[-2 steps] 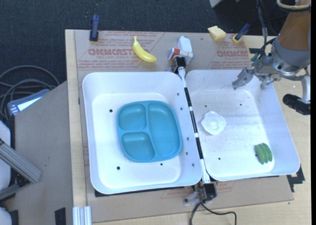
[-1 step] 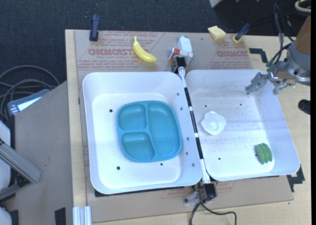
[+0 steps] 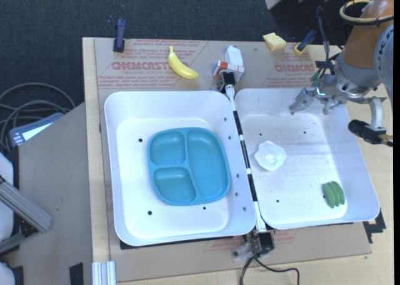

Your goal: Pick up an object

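Observation:
In the right bin [image 3: 350, 152] a small white crumpled object [image 3: 269, 155] lies near the left wall, and a green ridged object [image 3: 334, 194] rests toward the front right corner. My gripper [image 3: 310, 105] hangs over the bin's far edge, well behind both objects. Its two fingers stand spread apart, open, with nothing between them. In the left bin [image 3: 125, 152] sits a blue divided plate [image 3: 187, 166].
On the bench behind the bins lie a yellow banana [image 3: 181, 65], a small white and orange carton [image 3: 231, 62], a yellow block [image 3: 274, 41] and a blue clamp [image 3: 119, 34]. A black divider rail [image 3: 240, 146] runs between the bins. Cables trail at the left.

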Controlling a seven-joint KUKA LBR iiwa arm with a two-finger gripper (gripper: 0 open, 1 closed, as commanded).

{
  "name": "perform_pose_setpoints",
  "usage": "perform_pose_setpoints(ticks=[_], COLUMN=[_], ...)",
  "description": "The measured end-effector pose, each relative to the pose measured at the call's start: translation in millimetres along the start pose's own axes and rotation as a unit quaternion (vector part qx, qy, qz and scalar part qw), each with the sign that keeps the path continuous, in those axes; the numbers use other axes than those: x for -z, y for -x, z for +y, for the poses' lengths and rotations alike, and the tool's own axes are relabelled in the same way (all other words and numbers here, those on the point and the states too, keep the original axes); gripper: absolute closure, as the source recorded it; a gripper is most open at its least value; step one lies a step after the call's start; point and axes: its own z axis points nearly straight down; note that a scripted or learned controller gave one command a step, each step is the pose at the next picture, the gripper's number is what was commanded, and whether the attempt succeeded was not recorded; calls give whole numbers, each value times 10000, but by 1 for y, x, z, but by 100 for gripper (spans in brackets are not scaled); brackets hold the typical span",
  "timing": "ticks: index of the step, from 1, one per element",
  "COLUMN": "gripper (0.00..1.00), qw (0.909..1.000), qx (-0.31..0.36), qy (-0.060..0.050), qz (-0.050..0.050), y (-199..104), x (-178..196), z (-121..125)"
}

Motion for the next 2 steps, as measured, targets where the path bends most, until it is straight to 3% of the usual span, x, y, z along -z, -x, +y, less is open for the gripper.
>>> perform_pose_setpoints(ticks=[1, 2], gripper=[0, 0], qw=[10000, 10000], qx=[-8, 1], qy=[-15, 3], qz=[5, 5], y=[18, -73], x=[24, 17], z=[-42, -10])
